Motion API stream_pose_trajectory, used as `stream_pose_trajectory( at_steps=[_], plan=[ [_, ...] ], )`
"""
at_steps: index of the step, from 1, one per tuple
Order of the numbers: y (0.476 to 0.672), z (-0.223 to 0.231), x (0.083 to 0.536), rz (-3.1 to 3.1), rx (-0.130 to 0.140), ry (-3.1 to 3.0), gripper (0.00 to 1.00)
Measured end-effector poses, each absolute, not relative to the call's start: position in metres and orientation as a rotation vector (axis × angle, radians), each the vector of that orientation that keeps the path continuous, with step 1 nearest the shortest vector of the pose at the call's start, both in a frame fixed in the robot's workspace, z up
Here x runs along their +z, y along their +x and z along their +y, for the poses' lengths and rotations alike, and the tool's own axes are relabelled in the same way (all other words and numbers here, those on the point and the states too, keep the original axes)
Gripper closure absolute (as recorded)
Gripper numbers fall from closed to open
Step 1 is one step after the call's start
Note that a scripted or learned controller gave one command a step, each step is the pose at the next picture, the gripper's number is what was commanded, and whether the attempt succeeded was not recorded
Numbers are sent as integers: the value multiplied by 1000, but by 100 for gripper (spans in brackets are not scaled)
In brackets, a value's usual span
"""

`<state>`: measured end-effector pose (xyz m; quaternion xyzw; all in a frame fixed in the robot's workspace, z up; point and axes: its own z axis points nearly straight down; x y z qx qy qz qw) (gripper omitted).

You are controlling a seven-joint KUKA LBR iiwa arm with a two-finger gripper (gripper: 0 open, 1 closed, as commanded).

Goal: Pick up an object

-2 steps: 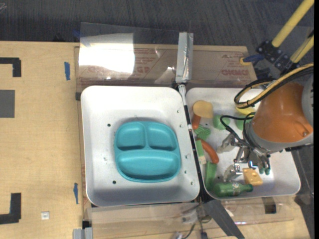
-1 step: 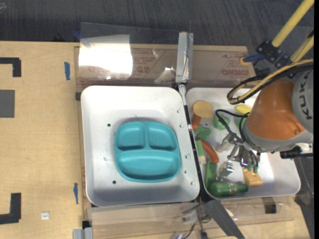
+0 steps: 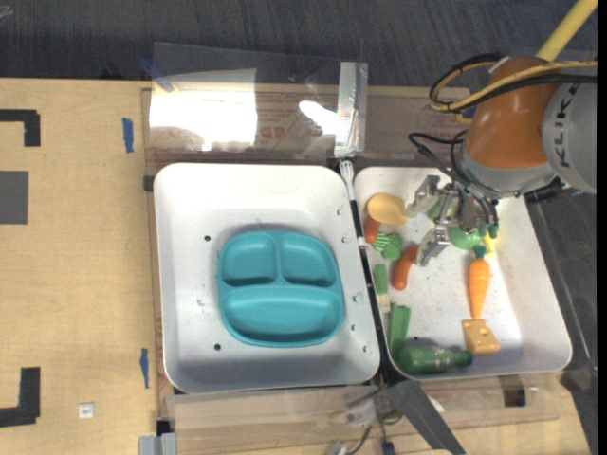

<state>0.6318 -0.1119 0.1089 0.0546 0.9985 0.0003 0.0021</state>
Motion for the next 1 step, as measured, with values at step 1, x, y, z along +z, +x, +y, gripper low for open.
stream_pose_trajectory(
  at_steps=[1],
  plan=[
    [615, -93, 88, 3120, -3, 294, 0]
  ],
)
